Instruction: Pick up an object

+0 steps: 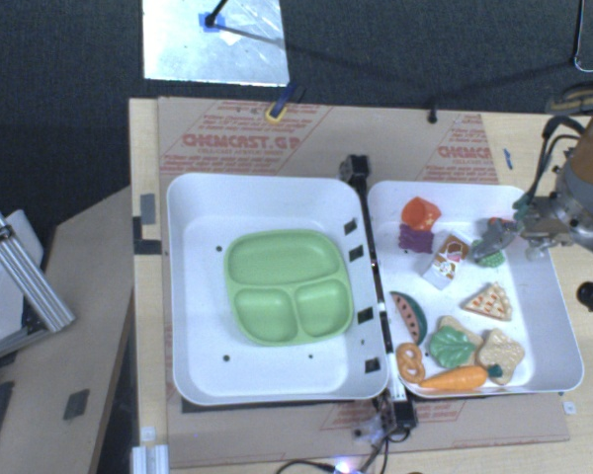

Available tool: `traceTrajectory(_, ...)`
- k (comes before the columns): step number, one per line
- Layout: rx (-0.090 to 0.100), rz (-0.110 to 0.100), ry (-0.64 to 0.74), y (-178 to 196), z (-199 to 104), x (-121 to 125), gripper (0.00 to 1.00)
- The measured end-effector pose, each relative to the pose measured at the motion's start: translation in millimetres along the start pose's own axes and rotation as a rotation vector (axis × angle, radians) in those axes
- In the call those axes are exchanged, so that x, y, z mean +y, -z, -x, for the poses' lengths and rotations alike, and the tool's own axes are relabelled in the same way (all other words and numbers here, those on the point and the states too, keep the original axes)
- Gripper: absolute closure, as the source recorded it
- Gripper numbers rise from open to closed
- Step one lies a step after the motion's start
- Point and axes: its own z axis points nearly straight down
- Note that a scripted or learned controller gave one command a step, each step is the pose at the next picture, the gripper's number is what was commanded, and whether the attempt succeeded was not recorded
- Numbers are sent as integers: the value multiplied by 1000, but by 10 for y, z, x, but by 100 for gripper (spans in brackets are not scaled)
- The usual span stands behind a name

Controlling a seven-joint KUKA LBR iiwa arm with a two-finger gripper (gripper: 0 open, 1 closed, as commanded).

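Two "CHEMCAST GP" prints on brown board [239,138]

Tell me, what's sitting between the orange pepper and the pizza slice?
In the camera view, a small white carton lies tilted between the orange pepper and the pizza slice, in the right bin.

My gripper [496,237] hangs over the far right part of the right bin [553,309]. Just left of me lies a small carton [449,258]; beyond it, two stacked blocks [418,223]. Nearer the camera than me sits a pizza slice [490,302] — and past it a leafy piece [453,344], a cookie [500,352], a carrot [455,379], a pretzel [410,361] and a melon slice [409,314]. Far to my left, the left bin [193,294] holds a divided plate [285,286].
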Motion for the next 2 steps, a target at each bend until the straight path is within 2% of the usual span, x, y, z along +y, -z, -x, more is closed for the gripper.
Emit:
traceTrajectory(1,-2,11,3,60,-3,25,0)
traceTrajectory(2,-1,7,1,-563,-19,59,0)
